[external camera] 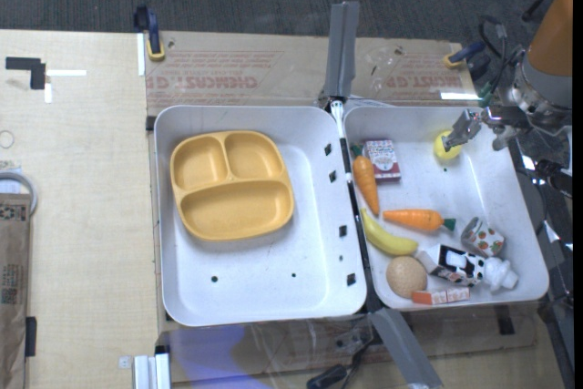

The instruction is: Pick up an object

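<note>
The right bin (510, 196) holds several toy foods. A small yellow object (445, 148) lies near the bin's far wall. My gripper (465, 129) reaches in from the right and hangs right beside this yellow object, at its upper right edge. I cannot tell whether it touches or holds it. Further left lie a red and white carton (383, 159), an upright carrot (365, 184), a second carrot (414, 218) lying sideways, and a banana (387, 238).
A beige egg-shaped item (406, 275), a black and white cow-patterned piece (456, 266), a white bottle (498, 273) and a spotted cup (483, 240) crowd the right bin's near corner. The left bin (273, 287) holds a yellow divided plate (233, 185).
</note>
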`<state>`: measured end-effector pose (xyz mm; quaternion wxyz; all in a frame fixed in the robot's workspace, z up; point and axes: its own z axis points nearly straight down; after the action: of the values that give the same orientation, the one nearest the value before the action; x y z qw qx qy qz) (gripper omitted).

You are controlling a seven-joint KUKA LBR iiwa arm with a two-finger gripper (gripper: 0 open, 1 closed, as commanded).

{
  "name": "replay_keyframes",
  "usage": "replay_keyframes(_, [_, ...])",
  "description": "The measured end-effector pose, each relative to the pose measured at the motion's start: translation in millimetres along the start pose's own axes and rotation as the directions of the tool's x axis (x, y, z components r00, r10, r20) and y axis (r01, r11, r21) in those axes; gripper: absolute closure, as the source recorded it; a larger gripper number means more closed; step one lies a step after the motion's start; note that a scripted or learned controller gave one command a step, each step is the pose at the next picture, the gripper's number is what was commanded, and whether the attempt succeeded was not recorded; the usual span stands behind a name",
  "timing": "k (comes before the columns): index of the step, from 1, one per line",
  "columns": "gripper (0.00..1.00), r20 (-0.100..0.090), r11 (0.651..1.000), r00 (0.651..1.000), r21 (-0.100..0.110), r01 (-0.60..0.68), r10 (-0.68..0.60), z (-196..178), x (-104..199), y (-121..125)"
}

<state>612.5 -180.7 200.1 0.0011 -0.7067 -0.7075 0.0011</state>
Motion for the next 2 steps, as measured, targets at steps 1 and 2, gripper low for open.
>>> replay_keyframes(1, [0.0, 0.001, 0.967, 0.967, -0.002, 0.253, -0.253, 23.1, 2.2, 18.6])
replay_keyframes(2, [0.0, 0.0, 0.945, 0.945, -0.001, 0.328, -0.328, 88.3, 59.5, -38.3])
